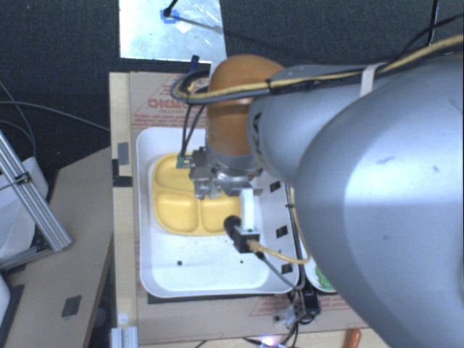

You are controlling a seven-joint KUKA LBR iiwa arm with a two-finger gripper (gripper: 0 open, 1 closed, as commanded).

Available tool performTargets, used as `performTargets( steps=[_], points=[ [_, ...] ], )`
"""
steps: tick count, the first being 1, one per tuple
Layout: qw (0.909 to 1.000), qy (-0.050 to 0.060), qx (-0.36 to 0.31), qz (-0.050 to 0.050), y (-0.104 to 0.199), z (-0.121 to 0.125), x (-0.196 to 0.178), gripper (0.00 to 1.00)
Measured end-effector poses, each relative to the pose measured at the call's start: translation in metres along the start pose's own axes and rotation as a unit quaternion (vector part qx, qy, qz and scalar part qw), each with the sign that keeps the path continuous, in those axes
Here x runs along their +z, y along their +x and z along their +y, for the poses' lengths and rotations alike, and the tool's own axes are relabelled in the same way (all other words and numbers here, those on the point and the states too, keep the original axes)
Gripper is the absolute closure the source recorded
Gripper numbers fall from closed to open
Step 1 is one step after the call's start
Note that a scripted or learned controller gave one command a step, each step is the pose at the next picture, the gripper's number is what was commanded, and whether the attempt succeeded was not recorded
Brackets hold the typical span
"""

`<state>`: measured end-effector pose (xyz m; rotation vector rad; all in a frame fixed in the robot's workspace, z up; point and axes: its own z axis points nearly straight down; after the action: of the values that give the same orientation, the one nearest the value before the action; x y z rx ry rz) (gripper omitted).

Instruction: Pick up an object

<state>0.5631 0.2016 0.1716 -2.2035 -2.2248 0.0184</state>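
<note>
Grey robot arm (362, 187) with orange band (235, 100): covers the right half of the camera view and reaches in over the left bin.

Brown board-like counter (156, 107) with red printing: carries the bins; its upper and left margins are visible.

Shallow white plastic bin (203, 274), left one: rounded corners, floor bare along the near side apart from a few dark specks.

Shiny silver sheet (170, 17): lies flat on the dark ground beyond the counter, well apart from the bin.

Yellow plastic divided tray (177, 209): task object. Pale yellow, glossy, with rounded edges and shallow compartments separated by raised ridges; three compartments are visible. It sits flat on the bin floor in the far-left part, just beside the left wall. Its right side is hidden under the wrist.

Gripper (217, 185): down over the tray's upper right portion, at the ridge area. Open or closed: cannot tell, since the wrist blocks it. Contact with the tray cannot be confirmed.

Green-and-white round piece (322, 280): only an edge shows beneath the arm at lower right.
</note>
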Motion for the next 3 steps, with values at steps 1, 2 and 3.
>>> performTargets(
  steps=[1, 2, 3],
  points=[
    [1.0, -0.008, 0.001, 0.002, 0.025, -0.048, -0.053, 1.0],
    [0.9999, -0.016, 0.002, 0.004, 0.033, 0.002, -0.182, 1.0],
    [0.9998, -0.018, 0.002, 0.004, 0.032, 0.0, -0.374, 1.0]
  ],
)
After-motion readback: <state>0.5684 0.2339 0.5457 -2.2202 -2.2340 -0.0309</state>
